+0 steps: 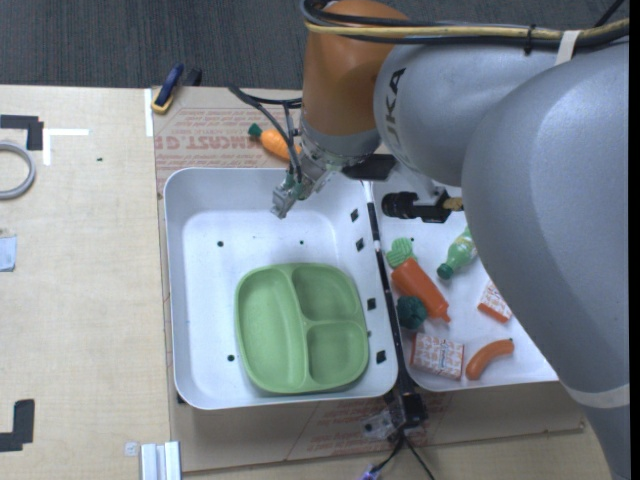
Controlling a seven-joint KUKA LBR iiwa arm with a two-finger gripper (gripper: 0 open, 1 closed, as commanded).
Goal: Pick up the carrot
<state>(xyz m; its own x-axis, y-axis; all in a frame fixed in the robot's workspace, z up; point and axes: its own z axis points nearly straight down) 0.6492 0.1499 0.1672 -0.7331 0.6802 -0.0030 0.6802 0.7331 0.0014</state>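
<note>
Camera view, looking down: two white bins are set side by side on the counter [80,298]. The arm [520,118] is reached in from the right, and its jaws are hung over the far end of the left bin [200,228], just inside the rim. Honestly, whether the jaws are apart or together can't be told from this angle, they're too small and blurry. Nothing is seen gripped between them.

The carrot [420,284] is laid in the right bin [530,368], close to the wall shared with the left bin, green top pointed toward the far side. So it's well apart from the jaws. Just beside it a green bottle [457,256], a sausage [488,357] and a small printed box [438,355] are scattered.

A green divided plate [300,326] is sat in the left bin. A smaller orange toy [270,141] is seen outside the bins on the cardboard [215,138], near the wrist.
</note>
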